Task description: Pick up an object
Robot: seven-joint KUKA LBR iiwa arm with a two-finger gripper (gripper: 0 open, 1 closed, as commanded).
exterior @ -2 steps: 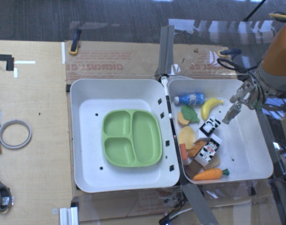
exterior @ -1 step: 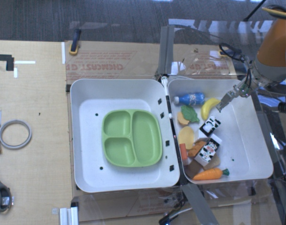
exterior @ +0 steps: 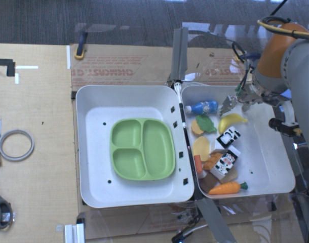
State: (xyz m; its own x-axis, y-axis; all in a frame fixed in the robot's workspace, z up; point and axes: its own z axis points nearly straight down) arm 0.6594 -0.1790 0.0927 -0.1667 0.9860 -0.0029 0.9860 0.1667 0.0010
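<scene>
— Several toys crowded the right bin point(exterior: 268, 178); which did you want?

— I wanted the toy banana point(exterior: 232, 120), lying just beside my gripper point(exterior: 229, 104), between it and the dice. I judged it light, stiff, slick plastic, best pinched across its middle. My claw's spread I couldn't tell. Bare floor lay right of the banana; the bin's wall stood behind.

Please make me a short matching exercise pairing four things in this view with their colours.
Things:
1. divided tray
2. bottle
3. banana
4. carrot

Colours:
A. orange
B. green
C. yellow
D. blue

Pairs: 1-B, 2-D, 3-C, 4-A
</scene>
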